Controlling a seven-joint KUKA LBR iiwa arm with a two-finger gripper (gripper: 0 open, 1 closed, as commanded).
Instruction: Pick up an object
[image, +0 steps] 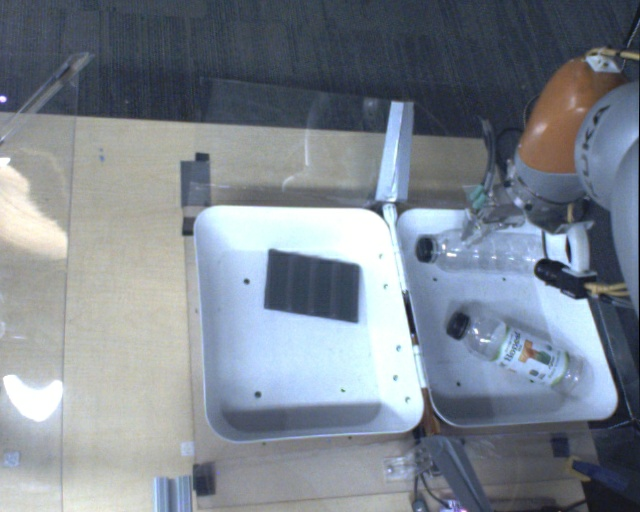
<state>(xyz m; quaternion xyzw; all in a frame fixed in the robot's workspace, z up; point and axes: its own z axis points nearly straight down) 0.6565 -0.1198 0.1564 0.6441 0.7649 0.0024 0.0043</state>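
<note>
Operator, taking the right bin (600, 400) as your reference: a labelled bottle (515, 350) lies near its front wall, with open floor between it and the clear bottle (480, 250) along the back wall. The gripper (487, 212) sits at that back rim; I cannot tell its state. Leftward, a dark pad (312, 286) lies in the left bin (215, 330).
</note>
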